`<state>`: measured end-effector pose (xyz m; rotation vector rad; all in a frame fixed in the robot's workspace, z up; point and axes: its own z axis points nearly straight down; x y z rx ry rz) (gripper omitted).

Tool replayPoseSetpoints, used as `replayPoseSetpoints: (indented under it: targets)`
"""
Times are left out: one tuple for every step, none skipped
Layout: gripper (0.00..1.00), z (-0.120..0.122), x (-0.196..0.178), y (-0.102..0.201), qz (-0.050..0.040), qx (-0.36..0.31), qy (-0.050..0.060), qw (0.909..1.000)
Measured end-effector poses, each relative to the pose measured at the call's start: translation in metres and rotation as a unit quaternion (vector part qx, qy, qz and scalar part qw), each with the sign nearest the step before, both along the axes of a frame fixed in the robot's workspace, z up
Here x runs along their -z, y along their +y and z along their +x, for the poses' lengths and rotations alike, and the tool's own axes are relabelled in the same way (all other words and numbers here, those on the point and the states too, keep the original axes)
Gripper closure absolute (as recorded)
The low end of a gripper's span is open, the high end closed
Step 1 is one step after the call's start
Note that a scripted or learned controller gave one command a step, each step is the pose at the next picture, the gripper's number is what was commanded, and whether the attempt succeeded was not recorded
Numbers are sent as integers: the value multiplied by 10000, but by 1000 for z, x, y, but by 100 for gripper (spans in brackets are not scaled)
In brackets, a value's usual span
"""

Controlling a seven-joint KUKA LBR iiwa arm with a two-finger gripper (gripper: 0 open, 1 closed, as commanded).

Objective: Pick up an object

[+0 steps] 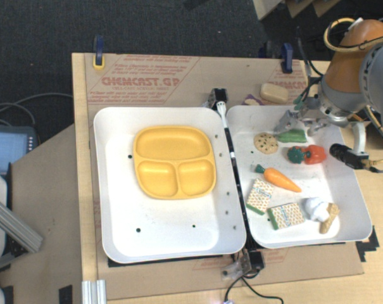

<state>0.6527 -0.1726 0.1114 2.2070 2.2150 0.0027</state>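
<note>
My gripper [301, 126] hangs over the far part of the right bin [359, 198], reaching in from the right. It stands open, its fingers spread just above a green toy pod [292, 136], with nothing held between them. Close by lie a cookie [265, 143] to the left and a red-and-green toy vegetable [307, 154] just in front. Nearer the front are an orange carrot [280, 178], two patterned packets [261, 197] [286, 215], a small white item [314, 208] and a tan bone-shaped piece [330, 218].
The left bin [115, 189] holds a yellow divided tray [175, 161]. A tan block [275, 93] lies on the cardboard behind the right bin. A black clamp [218, 98] sits at the ridge between the bins. Cables run along the right side.
</note>
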Motion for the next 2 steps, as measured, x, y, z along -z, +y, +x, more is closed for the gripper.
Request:
replayPoseSetpoints:
  targets:
    - [0,-5,24,-7,47,16,38,10000]
    - [0,15,26,-23,33,10,29,10000]
